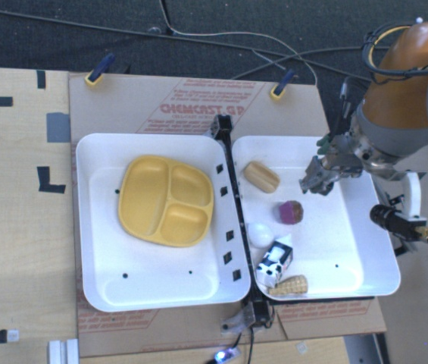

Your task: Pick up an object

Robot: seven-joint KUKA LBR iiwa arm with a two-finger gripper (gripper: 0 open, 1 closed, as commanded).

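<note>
Fingers (313, 182) hang over the right bin (365, 279), upper part, and tbh we can't tell if they're open or shut from this angle. Nothing visibly held, so imo the pick isn't done yet. Nearest candidates: a tan bread roll (261, 177) just to the left and a purple ball (290, 212) just below, both lying free on the bin floor. Roll is smooth and oblong, ball is small and round w/ a darker patch. Left bin has a yellow plate (166, 201).
</note>
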